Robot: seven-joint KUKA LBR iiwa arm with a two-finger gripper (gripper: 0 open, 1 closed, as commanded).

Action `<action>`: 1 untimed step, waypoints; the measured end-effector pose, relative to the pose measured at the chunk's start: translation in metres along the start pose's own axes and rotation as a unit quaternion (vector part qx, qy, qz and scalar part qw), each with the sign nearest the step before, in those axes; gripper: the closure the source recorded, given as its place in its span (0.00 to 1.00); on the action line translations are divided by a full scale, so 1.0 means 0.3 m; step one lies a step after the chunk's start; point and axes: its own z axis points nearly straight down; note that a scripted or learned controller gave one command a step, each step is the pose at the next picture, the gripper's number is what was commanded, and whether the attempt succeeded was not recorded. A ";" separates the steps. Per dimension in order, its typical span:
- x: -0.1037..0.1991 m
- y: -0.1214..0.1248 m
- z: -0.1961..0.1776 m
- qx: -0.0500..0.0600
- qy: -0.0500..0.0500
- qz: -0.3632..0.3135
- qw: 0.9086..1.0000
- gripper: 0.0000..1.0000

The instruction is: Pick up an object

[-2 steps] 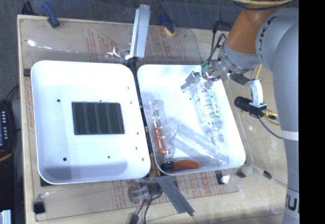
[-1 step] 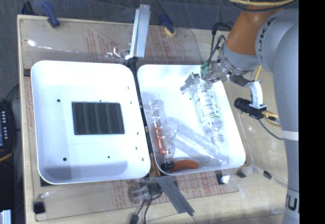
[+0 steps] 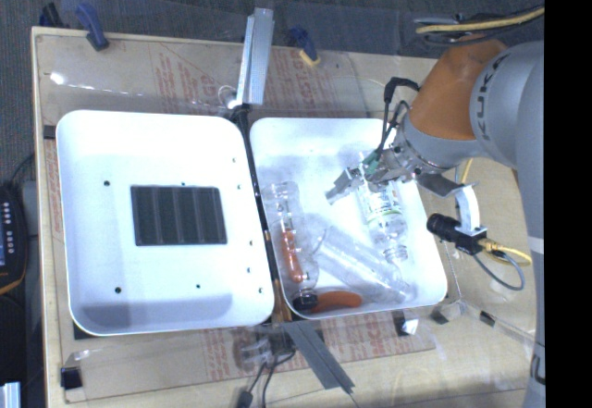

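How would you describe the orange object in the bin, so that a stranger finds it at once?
Look in the right bin, at its near edge. The orange object lies flat there, beside a dark round piece. It is opaque and orange, while the bottles around it are clear plastic.

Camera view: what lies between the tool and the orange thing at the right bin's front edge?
Clear plastic bottles lie across that stretch, between the tool and the orange thing, on the right bin floor, in the camera view.
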 end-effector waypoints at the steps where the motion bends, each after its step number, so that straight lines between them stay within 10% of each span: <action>1: 0.000 0.001 -0.033 0.001 0.000 -0.002 1.000 1.00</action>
